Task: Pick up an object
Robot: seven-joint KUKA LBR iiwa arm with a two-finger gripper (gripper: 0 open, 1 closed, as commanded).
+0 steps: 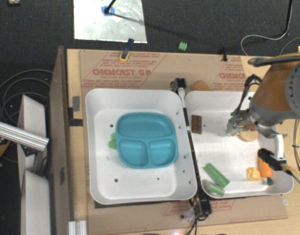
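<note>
My gripper [235,126] is low in the right bin [213,104], near its middle back. Just to its right a pale tan round piece [249,135] lies on the bin floor, partly covered by the wrist. A brown block [195,124] rests against the right bin's left wall. Two green sticks [216,175] lie at the front, one [213,189] against the front rim. A yellow piece [253,174] and an orange piece [265,171] sit at the front right. Nothing shows between the gripper's tips.
The left bin [98,146] holds a blue divided plate [146,139], with a small green thing [112,142] peeking out at its left edge. An orange-tan piece [201,85] lies on the cardboard behind the bins. The arm covers the right bin's far right side.
</note>
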